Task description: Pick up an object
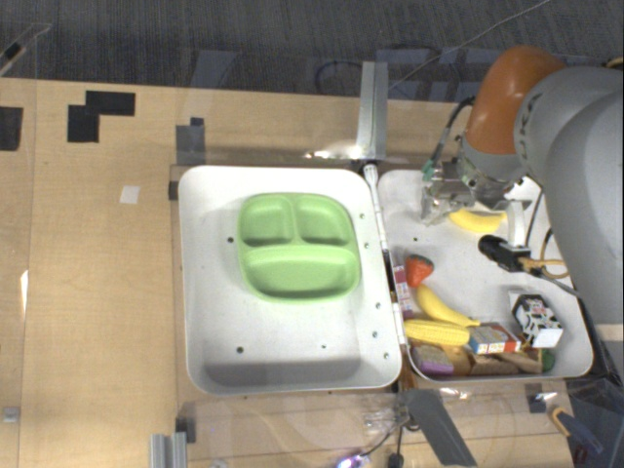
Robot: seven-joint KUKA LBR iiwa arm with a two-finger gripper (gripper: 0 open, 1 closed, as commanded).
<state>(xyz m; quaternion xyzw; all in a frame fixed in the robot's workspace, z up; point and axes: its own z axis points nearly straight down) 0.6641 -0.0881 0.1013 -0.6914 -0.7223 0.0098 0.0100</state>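
Our end effector hangs low in the right white plastic bin, beside a yellow banana-shaped toy, probably lined up for a pick; we cannot tell its opening. Clutter crowds the near corner, and a green divided plate fills the left bin.

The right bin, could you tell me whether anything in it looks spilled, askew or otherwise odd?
Nothing looks spilled or damaged. The right bin is just untidy: toy food is heaped along its near edge, including a corn cob and a carrot, while a banana lies apart beside the gripper.
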